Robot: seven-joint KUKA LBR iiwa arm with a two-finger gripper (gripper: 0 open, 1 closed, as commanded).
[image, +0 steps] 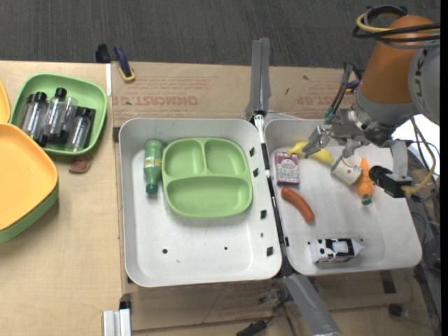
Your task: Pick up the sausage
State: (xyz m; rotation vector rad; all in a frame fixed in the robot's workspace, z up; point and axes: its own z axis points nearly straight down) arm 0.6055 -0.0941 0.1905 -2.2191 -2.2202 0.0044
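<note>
Your sausage (298,204) lies flat on the floor of the right bin (392,257), near its left wall, angled from upper left to lower right, with bare white around it on every side, so a top-down grasp across its short axis looks workable. The end effector (334,137) hangs over the back of that bin, up and right of the sausage and well apart from it; nothing sits between its fingers, and how wide they stand you cannot tell from this slant (cables and wrist clutter blur it). Just under it are a banana (312,150) and a small white cup (344,168), with a carrot (365,182) beside the cup. A small pink carton (288,168) sits just above the sausage's upper end and is the likeliest thing to get bumped. A black-and-white box (336,249) lies toward the front, out of the way. The left bin (140,250) holds a green divided plate (207,176) and a green bottle (152,164); neither matters here. Nothing grasped yet.
</note>
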